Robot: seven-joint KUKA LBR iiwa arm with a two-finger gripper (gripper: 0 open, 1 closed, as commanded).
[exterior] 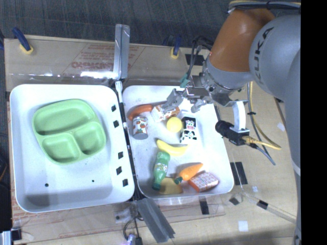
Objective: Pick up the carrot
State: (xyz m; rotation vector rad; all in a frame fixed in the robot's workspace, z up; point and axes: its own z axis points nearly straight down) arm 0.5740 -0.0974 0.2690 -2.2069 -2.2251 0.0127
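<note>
claw (pixel 186 100) hangs open over the far side of the right bin (pixel 220 137), gripping nothing | carrot (pixel 189 171) lies at the near right, between banana (pixel 171 147) and a red packet (pixel 204 181)

Carrot (pixel 190 171) sits at the near end of the right bin (pixel 220 142), just beside a red packet (pixel 204 181); gripper (pixel 186 100) hovers over the far end, green tray (pixel 69 130) in the left bin.

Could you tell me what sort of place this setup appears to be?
Probably a robotics lab's pick-and-place test bench: a grey KUKA arm with an orange band reaches over two shallow white bins, one stocked with toy food such as an orange carrot and a yellow banana.
</note>
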